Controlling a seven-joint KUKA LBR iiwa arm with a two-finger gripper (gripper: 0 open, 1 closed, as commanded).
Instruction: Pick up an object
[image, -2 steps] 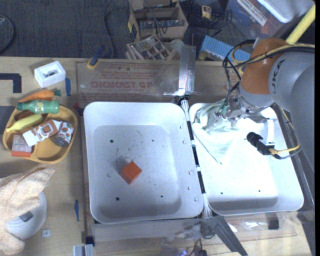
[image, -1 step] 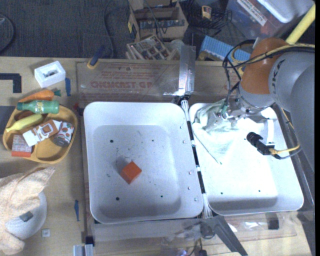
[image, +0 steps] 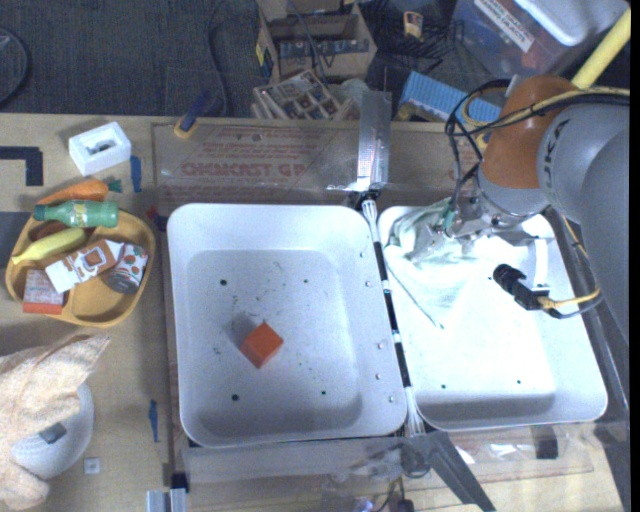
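Wooden tabletop (image: 120, 420) carries two shallow white plastic bins side by side, with dark carpet and clutter beyond its far edge; the left bin (image: 200, 250) holds a small orange cube (image: 263, 344) near its middle, while the grey arm's claw (image: 440, 235) hovers at the far left corner of the right bin (image: 560, 400), whether apart or together I cannot tell; judged from here, it is well apart from the cube and risks closing on nothing.
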